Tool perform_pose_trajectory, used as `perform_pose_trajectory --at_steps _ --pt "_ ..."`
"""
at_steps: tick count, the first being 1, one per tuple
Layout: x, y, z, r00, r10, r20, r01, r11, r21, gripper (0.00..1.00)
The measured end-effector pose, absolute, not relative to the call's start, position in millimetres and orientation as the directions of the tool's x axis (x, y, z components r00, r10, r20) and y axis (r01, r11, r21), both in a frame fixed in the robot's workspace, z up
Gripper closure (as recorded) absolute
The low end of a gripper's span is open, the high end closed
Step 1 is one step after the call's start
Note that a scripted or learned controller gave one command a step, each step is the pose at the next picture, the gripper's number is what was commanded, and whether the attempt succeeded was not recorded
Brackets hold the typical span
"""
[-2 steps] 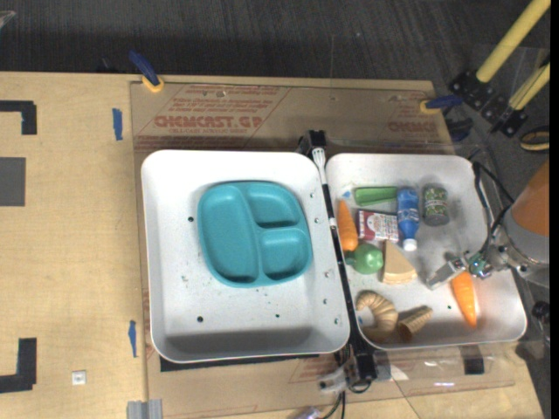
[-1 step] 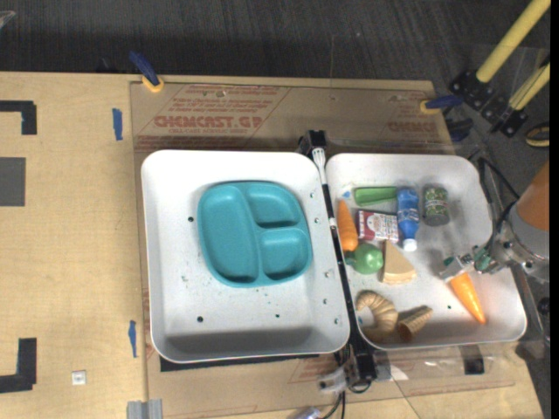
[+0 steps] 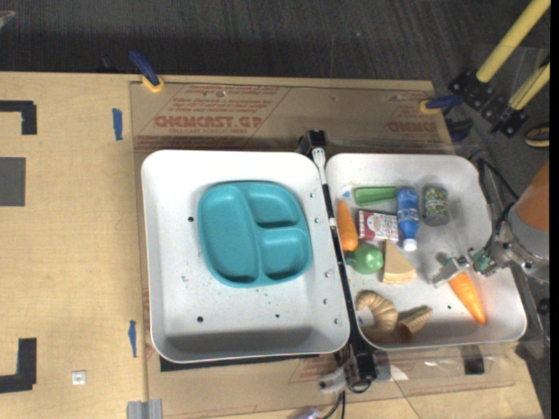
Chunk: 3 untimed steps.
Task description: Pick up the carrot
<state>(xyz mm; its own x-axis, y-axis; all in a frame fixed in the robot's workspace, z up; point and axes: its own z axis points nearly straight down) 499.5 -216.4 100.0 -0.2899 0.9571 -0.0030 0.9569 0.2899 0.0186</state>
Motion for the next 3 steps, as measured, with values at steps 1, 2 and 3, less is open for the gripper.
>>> perform_pose_trajectory --at_steps 1,2,3 --pt "483.6 -139 90 -0.337 0.941 -0.007 0.941 0.337 0.011 0.00" --pt "484.5 -185 90 -0.603 0.798 -0.011 0.798 0.603 0.011 0.00" --pt "483.9 -191 89 0.080 0.997 -0.001 0.997 -0.080 0.013 0.00"
